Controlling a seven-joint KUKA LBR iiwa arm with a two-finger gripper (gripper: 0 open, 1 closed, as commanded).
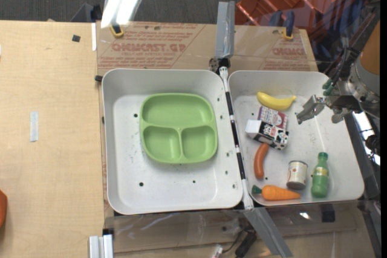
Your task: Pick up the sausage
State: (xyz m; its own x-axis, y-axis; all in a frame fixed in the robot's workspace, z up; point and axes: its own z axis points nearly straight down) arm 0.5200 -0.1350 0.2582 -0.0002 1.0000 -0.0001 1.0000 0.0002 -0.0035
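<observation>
The sausage point(260, 160), reddish-orange and slightly curved, lies lengthwise in the right bin point(338, 148) near its left wall, just below a small printed box point(272, 127). My gripper point(322, 113) hangs over the bin's upper right, well to the right of the sausage and higher in the view. Its fingers point(307, 109) are open and spread, with nothing between them.
A banana point(276, 99) lies at the bin's top, left of the gripper. A small can point(296, 173), a green bottle point(320, 175) and a carrot point(280, 193) crowd the bin's lower part. The left bin point(121, 178) holds a green divided plate point(179, 127).
</observation>
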